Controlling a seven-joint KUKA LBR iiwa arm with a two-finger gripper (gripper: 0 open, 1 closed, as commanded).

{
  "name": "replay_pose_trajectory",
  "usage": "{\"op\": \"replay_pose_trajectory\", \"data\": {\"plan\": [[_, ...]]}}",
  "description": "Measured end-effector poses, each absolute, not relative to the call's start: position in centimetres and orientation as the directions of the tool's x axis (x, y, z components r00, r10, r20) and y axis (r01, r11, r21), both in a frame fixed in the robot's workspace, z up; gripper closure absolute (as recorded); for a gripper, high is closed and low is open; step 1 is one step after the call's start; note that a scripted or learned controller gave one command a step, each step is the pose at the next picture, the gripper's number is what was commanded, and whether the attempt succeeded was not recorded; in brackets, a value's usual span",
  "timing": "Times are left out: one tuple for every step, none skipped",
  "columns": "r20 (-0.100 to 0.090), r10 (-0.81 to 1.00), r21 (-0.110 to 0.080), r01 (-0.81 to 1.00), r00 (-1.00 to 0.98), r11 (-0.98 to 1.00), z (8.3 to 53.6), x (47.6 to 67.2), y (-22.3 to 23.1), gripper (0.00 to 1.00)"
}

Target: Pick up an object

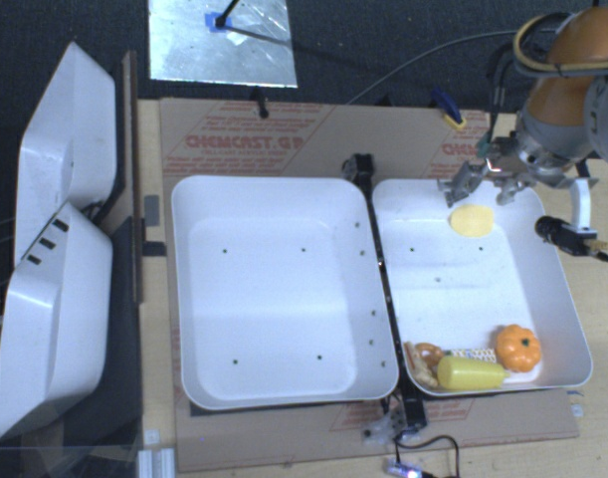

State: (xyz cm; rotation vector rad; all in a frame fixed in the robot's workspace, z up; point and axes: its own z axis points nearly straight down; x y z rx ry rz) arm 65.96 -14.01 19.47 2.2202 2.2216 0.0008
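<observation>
Counter [284,132] carrying two white bins side by side, cardboard sheet under them. Left bin [194,267] bare of objects. Right bin [562,307] holding everything: pale yellow disc [472,221] alone near far wall, easiest target; orange pumpkin [518,348], yellow cylinder [470,372], pretzel-like piece [424,355] crowded in near corner, harder to isolate. Gripper [480,179] poised just above disc at far rim, fingers spread apart, nothing between them. Probably lined up for descent onto disc.

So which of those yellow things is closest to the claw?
The flat pale-yellow disc, just under the gripper. The long yellow piece lies at the bin's near edge.
</observation>
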Motion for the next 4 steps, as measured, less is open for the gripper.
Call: {"op": "replay_pose_trajectory", "data": {"plan": [[0.001, 1.0, -0.003, 1.0, -0.001, 0.001, 13.3, 66.4, -14.1, 0.0], [0.001, 1.0, -0.003, 1.0, -0.001, 0.001, 8.2, 66.3, -14.0, 0.0], [-0.001, 1.0, 0.003, 1.0, -0.002, 0.002, 9.5, 66.4, -14.0, 1.0], [-0.001, 1.0, 0.005, 1.0, 0.0, 0.0, 14.0, 66.1, -14.4, 1.0]]}}
